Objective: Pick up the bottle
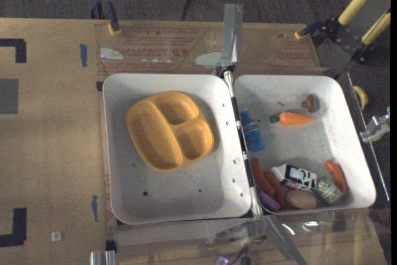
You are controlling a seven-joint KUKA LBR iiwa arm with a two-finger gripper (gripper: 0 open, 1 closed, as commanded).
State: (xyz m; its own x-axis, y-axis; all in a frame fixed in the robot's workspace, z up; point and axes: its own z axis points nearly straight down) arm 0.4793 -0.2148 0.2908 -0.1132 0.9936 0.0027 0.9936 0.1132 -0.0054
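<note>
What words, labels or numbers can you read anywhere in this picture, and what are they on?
Nothing reads clearly.
Reddish print on the cardboard strip behind the bins: too blurred to read.
Dark markings on the small white carton in the right bin: too small to read.
Blue bottle: no legible label.

Only a small pale grey part of the tool [376, 127] is in sight, poking in just outside the right-hand rim of the right bin [351, 110], about midway along that rim.
</note>
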